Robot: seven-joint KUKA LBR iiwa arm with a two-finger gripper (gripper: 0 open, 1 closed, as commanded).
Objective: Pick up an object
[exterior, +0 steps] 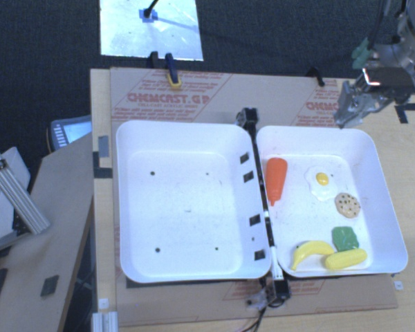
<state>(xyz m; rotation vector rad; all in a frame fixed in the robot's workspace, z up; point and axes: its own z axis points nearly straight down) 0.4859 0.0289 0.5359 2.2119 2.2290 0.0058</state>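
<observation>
The right bin [382,178] holds several toy foods. An orange carrot [275,178] lies by its left wall, with a fried egg [321,182] to the right of it. Below the egg is a cookie [347,204]. Near the front wall sit a green piece [345,237], a yellow banana [310,252] and a yellow oblong piece [346,259]. My gripper [351,115] hangs above the bin's far right edge, well up from the objects. It is open with nothing between its fingers.
The left bin [187,199] lies beside the right one, joined by a black clip strip [257,185]. Both rest on a cardboard sheet [214,92] on the bench. An aluminium rail [14,189] leans at the far left.
</observation>
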